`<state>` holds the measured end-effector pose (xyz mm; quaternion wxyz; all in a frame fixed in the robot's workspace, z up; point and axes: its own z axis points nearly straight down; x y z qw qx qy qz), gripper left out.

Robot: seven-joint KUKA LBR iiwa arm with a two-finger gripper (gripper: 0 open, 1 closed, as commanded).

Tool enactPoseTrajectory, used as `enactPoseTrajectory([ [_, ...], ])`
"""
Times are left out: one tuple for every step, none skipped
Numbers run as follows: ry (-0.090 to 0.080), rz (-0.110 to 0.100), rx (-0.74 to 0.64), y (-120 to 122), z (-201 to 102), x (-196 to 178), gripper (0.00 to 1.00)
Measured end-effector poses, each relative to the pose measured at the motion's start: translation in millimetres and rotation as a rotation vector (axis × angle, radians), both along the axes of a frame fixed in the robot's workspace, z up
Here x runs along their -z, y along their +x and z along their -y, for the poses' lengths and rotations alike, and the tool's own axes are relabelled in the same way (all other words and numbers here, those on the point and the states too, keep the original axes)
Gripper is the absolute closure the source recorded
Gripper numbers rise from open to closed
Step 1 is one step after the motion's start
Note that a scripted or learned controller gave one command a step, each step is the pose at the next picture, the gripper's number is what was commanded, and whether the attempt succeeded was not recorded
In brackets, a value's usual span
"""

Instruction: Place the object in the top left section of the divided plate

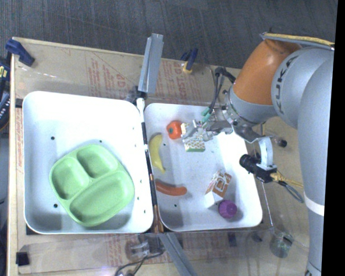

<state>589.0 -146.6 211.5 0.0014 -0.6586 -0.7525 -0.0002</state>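
The green divided plate (92,185) lay in the left bin (34,114). Right of the plate, in the right bin (249,168), the banana (155,152) lay with its long axis running near-to-far. Farther right, the gripper (196,136) hovered beside a tomato (174,129); its closure could not be determined.

We see a thick arm (305,107) with smooth, rounded grey casings and a broad orange band (264,67) just above the wrist. Black "KUKA" lettering runs along the grey shell beside that band. Behind the gripper (195,136) sits a metallic wrist block with thin dark cables looping over it. The gripper itself looks pale and silvery, perhaps partly translucent; its details blur.
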Motion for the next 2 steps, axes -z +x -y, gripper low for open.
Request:
enactPoseTrajectory([
  [-0.001,0.001,0.069,-38.9,-81.3,-80.1,1.0],
  [-0.002,0.0,-0.03,-7.0,-147.9,-55.3,1.0],
])
